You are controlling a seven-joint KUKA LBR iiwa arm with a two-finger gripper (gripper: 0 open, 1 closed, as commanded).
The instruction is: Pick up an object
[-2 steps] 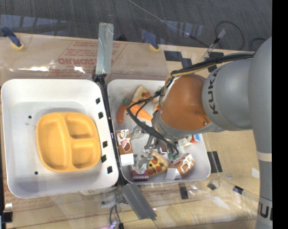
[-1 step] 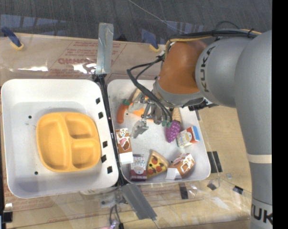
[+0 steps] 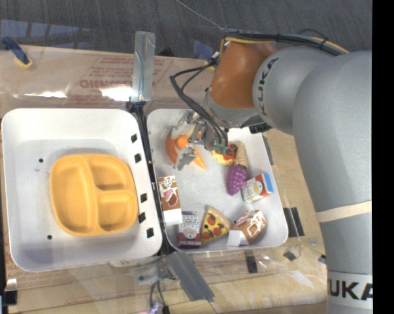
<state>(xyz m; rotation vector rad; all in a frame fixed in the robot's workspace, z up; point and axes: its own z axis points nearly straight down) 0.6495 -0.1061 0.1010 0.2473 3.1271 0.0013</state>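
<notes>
Orange toy [image 3: 178, 145] beneath hand [image 3: 195, 138], right bin [image 3: 272, 237].

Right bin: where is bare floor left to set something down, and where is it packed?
In the right bin, bare floor lies mid-bin, between the chocolate bar and the purple grapes. The front edge is packed: pizza slice, small cartons. The far end is crowded by the gripper and an orange carrot.
</notes>
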